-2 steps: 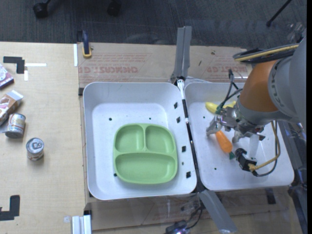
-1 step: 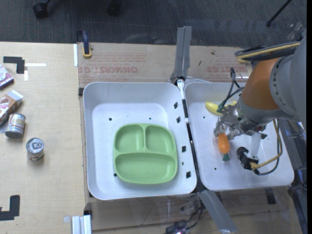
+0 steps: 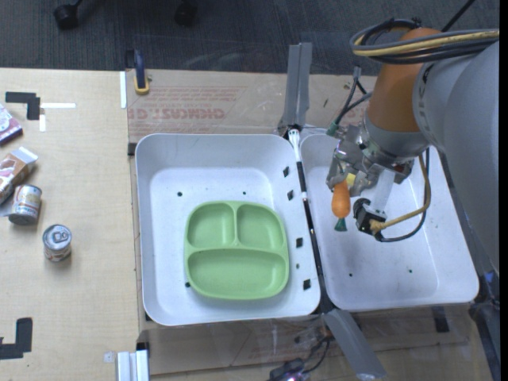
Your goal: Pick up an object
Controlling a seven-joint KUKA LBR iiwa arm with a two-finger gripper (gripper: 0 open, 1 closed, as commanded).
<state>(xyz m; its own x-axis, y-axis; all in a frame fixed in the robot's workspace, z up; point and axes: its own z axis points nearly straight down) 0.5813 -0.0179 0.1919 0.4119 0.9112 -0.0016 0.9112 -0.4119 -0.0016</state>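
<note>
In the camera view, the grey arm (image 3: 468, 125) reached in from the right and hung over the far left part of the right shallow white bin (image 3: 413, 296). Its claw (image 3: 348, 182) pointed down at a small orange carrot-shaped toy with a green tip (image 3: 340, 202), the likely thing to be picked. The toy stood almost upright, green end down, near that bin's left wall, with its top end meeting the tip of the claw. So upright a pose suggested that it hung from the claw rather than lay loose, though that was only a judgement. Whether the claw was open or closed on the toy could not be told, because the wrist and its cabling crowded that spot. Nor was it plain whether the green tip touched the bin floor or hung just clear of it.

The left shallow white bin (image 3: 159, 296) held a pale green plastic plate with three compartments (image 3: 236, 251). It lay flat near the middle, well apart from the claw.

On the wooden bench (image 3: 79, 308) to the left stood two small metal cans (image 3: 57, 242). Beside them lay some printed packets (image 3: 16, 169), cut off by the picture's edge and too small to read.
</note>
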